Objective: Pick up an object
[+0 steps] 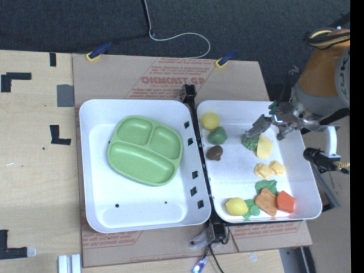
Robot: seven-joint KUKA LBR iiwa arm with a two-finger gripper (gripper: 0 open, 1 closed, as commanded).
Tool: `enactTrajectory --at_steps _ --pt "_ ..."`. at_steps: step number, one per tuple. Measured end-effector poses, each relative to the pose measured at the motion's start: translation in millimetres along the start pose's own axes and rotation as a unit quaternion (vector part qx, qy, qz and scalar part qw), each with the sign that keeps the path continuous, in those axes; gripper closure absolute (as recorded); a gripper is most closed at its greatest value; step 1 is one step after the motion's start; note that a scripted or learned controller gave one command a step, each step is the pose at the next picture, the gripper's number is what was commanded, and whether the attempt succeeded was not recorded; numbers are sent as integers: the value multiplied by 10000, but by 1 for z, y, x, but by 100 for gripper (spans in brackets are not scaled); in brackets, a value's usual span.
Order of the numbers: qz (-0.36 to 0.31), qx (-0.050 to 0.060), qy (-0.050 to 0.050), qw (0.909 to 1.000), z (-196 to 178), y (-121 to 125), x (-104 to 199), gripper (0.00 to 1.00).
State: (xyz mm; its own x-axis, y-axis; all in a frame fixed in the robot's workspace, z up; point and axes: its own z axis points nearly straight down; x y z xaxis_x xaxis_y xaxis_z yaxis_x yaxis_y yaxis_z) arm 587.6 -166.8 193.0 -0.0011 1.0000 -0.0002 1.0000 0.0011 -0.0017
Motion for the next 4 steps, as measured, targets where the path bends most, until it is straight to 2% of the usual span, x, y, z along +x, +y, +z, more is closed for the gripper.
enactTrajectory --at_steps 1,2,3,4 --pt "-6 22 13 10000 -15 -72 50 0" --pt "-16 -90 -6 10000 -197 -101 68 0" --pt "-7 -5 -6 10000 -197 -101 67 100" --pt "-44 -62 5 10000 -298 -94 143 100"
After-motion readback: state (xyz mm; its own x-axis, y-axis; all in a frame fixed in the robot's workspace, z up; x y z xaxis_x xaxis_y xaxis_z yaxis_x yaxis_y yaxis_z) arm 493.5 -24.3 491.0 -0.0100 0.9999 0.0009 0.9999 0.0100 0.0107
